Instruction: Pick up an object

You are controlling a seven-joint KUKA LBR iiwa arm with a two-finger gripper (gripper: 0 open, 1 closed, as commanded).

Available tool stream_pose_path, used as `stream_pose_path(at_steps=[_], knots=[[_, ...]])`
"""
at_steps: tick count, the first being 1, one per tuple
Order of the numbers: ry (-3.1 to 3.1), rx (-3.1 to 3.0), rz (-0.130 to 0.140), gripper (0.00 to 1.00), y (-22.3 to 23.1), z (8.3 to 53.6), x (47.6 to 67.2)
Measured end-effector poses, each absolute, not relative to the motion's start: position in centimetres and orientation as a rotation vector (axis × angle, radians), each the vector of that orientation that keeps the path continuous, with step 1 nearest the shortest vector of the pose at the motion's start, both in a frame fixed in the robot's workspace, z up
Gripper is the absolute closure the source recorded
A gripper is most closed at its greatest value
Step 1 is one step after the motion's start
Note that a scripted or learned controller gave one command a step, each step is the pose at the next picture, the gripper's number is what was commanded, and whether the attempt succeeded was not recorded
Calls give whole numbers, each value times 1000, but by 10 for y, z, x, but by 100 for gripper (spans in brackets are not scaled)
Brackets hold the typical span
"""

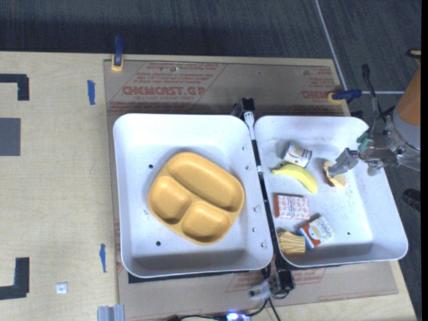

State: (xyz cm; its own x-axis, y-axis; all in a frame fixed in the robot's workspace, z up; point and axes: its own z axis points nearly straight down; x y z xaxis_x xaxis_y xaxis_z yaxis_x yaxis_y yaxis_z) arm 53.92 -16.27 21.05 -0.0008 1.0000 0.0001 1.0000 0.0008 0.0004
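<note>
The right bin holds several small items: a banana, a small white can, a red-and-white packet, a colourful little carton, a tan ridged piece and a small yellow-orange piece. My gripper hangs over the bin's right side, open, with nothing between its fingers. Its left finger stands just above and to the right of the yellow-orange piece. I cannot tell whether it touches it.
A large yellow divided tray lies in the left bin. A black divider runs between the bins. The arm enters at the right edge. Blue clamps hold the cardboard under the bins.
</note>
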Motion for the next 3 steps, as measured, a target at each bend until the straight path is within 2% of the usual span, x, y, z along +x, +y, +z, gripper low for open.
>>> stream_pose_path(at_steps=[1,2,3], knots=[[2224,2215,10,0,-210,91,594],[2220,2216,5,100,-212,101,594],[2225,2221,1,100,-123,159,578]])
